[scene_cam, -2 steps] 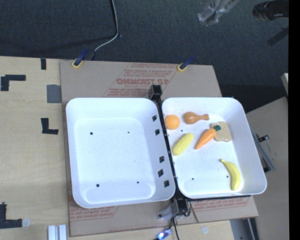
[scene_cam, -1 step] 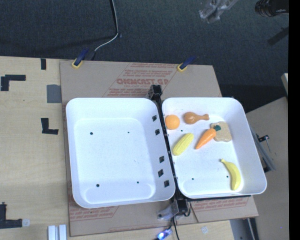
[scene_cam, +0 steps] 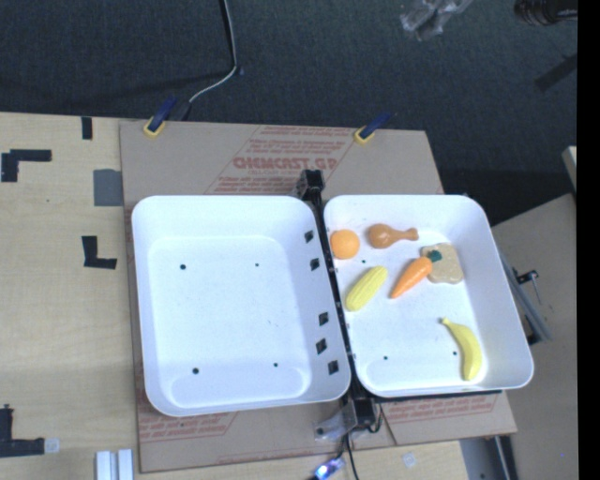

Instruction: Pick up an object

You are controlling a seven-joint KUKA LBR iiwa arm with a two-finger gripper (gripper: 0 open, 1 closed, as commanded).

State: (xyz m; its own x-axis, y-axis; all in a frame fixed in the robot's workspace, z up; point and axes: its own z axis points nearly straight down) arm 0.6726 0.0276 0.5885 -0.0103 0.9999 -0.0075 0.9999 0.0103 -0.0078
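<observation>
My gripper (scene_cam: 429, 17) hung blurred well beyond the right bin (scene_cam: 487, 225); its state I couldn't tell. The banana (scene_cam: 466, 349), apart inside it, seemed my safest pick.

Pale wooden tabletop (scene_cam: 56, 309), marked with short black tape strips (scene_cam: 94, 255) along its left part. Brown cardboard sheet (scene_cam: 281, 159) with red print laid flat over it, pinned at the far edge by two blue-and-yellow clamps (scene_cam: 157, 116). Dark blue-grey carpeted floor (scene_cam: 356, 56) beyond, crossed by a thin pale cable (scene_cam: 228, 47). Even, soft light, few shadows.
</observation>
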